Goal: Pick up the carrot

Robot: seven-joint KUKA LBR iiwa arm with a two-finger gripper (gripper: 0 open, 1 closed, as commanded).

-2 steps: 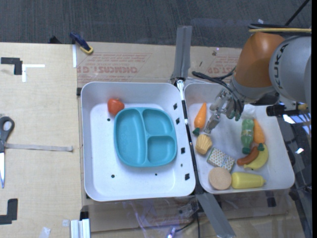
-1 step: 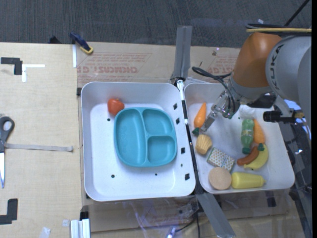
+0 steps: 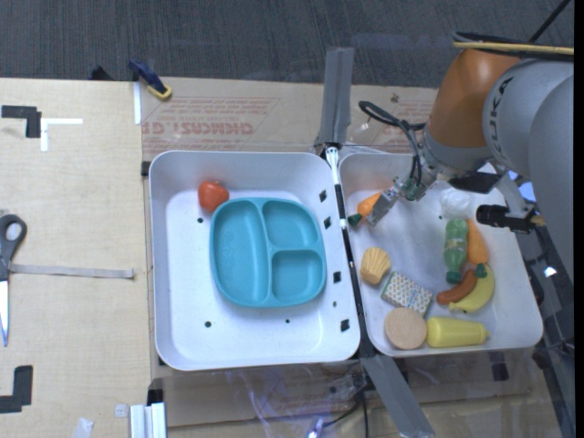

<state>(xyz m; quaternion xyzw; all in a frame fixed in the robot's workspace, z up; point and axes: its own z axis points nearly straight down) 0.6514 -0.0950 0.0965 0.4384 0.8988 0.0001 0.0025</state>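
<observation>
Two shallow white bins are sitting side by side on the bench, and the arm [image 3: 511,108] is reaching in from the right over the right bin [image 3: 520,336]. The carrot [image 3: 477,242] is lying in that bin's right half, close to the right wall. It is showing as a short orange piece, narrow at its far end and widening toward the near end, where a small dark green stub seems to be capping it. It is resting just beside a green item [image 3: 455,245] on its left. Its near end is meeting a yellow banana [image 3: 484,290] and a red-brown sausage [image 3: 452,294].

The gripper [image 3: 379,210] is hanging well apart from the carrot, down at the far left corner of the right bin. Its tip is pointing at a small orange piece [image 3: 367,204] lying against the left wall. From this slant the gripper is reading as one slim grey shape, so whether it is open or closed cannot be told, and nothing is showing as gripped.

Nearer the front of the same bin, a ridged yellow pastry [image 3: 375,265], a speckled block [image 3: 406,292], a round tan disc [image 3: 405,328] and a yellow cylinder [image 3: 454,332] are lying loose.

The left bin [image 3: 173,336] is holding a blue divided plate [image 3: 269,252], with a small red item [image 3: 213,194] sitting beside the plate's far left corner.
</observation>
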